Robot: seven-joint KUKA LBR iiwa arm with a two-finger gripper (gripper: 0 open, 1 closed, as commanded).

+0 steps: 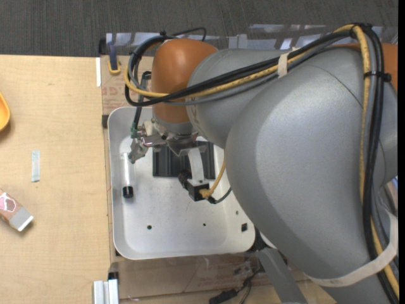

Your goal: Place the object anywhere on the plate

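Overhead, a pale wooden bench top [57, 138] fills the left side, with dark grey carpet [158, 8] beyond its far edge. On the wood lie a small grey strip [35, 166], a pink-and-grey block [14, 211] near the left edge, and an orange thing [3, 113] cut off by the frame — too little of it shows to name. One shallow white bin [171, 239] sits just beside the bench top; its floor carries a few small dark dots and a slim marker-like object [126, 177] with a black end, lying along the left wall. The grey arm [304, 144], orange band [180, 75] above the wrist, covers much of the bin's right part. Its gripper [174, 160] hangs over the bin's middle, near the marker yet apart from it — whether its jaws are spread or clenched I cannot tell.
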